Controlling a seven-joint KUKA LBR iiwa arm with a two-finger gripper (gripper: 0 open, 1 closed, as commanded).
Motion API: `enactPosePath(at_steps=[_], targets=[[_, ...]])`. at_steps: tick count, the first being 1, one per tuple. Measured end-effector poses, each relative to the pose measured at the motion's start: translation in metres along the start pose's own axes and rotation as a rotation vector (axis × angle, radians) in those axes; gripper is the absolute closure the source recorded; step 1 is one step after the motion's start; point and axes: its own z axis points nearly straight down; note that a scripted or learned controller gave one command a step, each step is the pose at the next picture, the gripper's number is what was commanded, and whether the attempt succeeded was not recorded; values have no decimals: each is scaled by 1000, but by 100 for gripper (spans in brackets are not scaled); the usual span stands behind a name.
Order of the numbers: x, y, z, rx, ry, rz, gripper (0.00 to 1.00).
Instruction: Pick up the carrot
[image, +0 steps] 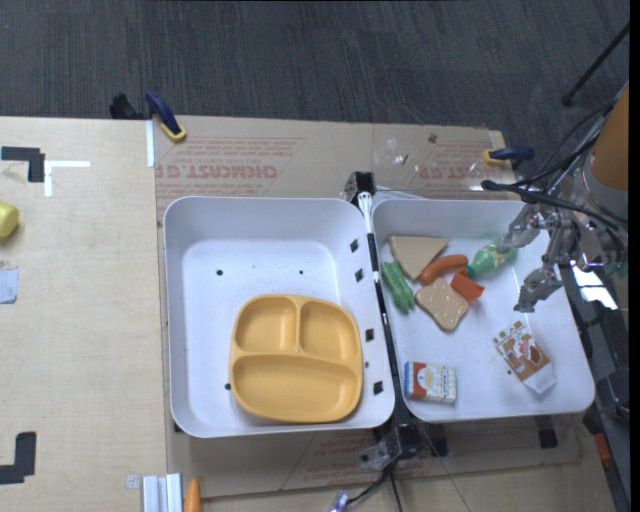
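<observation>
Presumably the arm is set up for an approach rather than a grasp: the gripper (532, 262) hangs over the right bin (575, 400), off to the right of the carrot (452, 268), with nothing between its fingers. The two metal fingers look spread apart, one pointing toward the upper left and one down, so the jaws seem open and ready.

The carrot lies on the bin floor, its orange body slanting up toward the green leafy top (490, 259), which is the end nearest the gripper. It sits in a tight cluster: its left end touches the triangular bread slice (417, 252), a second bread slice (443, 304) lies just below it, and a green pea pod (397, 284) rests further left, against the bin wall. That crowding suggests a grasp across the carrot's free middle would be safest. Two small cartons (525, 357) (431, 382) lie well apart from the carrot, nearer the bin's lower edge.
</observation>
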Motion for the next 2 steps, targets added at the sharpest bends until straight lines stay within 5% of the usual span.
enactPosePath(at_steps=[1, 2], targets=[[50, 75, 43, -1, 1, -107, 0], [49, 66, 147, 2, -11, -48, 0]])
